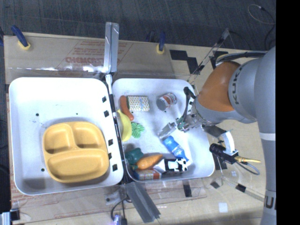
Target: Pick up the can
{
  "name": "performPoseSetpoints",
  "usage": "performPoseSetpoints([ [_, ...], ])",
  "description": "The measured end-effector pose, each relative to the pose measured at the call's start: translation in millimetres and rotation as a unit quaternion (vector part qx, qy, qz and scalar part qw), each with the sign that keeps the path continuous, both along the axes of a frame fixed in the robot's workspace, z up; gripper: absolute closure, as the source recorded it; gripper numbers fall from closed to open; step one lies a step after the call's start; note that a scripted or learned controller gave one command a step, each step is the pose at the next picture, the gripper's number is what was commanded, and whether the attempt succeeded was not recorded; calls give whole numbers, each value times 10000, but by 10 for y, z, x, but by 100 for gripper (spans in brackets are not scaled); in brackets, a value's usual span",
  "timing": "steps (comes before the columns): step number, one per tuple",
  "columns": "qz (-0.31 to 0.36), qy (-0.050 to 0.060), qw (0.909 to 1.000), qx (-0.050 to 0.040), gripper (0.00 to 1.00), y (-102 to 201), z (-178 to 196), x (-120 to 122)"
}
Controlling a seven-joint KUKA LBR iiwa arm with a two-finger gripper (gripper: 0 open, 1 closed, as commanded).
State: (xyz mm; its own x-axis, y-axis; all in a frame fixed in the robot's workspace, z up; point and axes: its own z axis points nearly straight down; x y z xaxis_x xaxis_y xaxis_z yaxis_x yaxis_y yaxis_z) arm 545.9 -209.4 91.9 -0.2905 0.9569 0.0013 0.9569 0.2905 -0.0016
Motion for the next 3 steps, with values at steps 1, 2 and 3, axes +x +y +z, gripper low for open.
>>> performPoseSetpoints([
  [1, -706, -7, 9975, -7, 0, -5, 409, 609],
  [2, -1455, -4, 9894, -6, 0, 133, 4, 1114],
  [3, -1416, -1, 9899, -6, 100, 154, 111, 1124],
])
